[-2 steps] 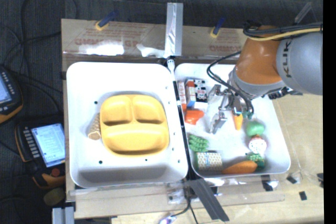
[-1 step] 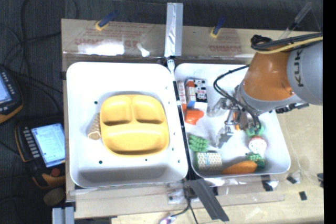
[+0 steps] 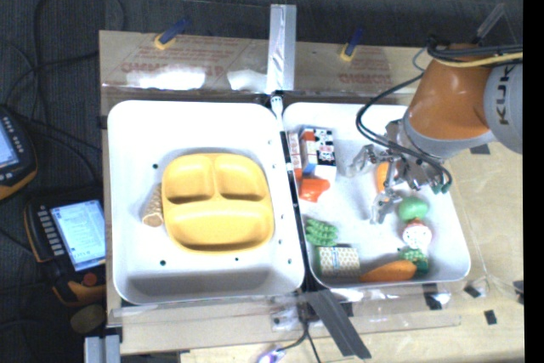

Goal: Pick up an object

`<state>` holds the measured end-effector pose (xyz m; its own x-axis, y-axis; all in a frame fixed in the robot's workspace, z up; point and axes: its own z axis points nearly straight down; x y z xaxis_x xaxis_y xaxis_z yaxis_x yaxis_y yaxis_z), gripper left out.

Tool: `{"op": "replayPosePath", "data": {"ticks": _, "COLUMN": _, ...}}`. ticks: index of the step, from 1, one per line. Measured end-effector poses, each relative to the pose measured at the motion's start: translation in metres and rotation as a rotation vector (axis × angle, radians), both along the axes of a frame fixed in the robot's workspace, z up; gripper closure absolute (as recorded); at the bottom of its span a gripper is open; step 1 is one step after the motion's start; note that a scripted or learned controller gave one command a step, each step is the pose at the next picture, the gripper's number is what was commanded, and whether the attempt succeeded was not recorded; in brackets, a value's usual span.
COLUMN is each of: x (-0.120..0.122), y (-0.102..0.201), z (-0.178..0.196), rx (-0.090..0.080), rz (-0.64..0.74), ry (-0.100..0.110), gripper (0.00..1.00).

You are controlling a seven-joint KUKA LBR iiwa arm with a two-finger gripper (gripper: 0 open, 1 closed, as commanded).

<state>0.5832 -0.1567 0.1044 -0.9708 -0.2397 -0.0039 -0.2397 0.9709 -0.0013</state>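
- Toys crowd your right bin [image 3: 459,255]; the left bin [image 3: 127,208] has a yellow tray [image 3: 218,200].
- Gripper [image 3: 393,187] hangs over an orange piece [image 3: 383,174], just beside the green ball [image 3: 414,208].
- Can't tell how wide it's open, or whether it has hold of anything.
- Clutter risk: you could clip the ball and slip off.

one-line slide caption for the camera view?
KUKA arm's gripper lowered into the right bin among small toys, beside a green object; yellow divided tray sits in the left bin.
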Motion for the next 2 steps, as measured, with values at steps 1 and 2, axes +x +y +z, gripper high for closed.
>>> {"op": "replayPosePath", "data": {"ticks": 1, "x": 0.057, "y": -0.054, "z": -0.016, "rx": -0.002, "rz": 0.062, "ry": -0.008, "gripper": 0.00}}
{"op": "replayPosePath", "data": {"ticks": 2, "x": 0.044, "y": -0.037, "z": -0.015, "rx": 0.001, "rz": 0.014, "ry": -0.008, "gripper": 0.00}}
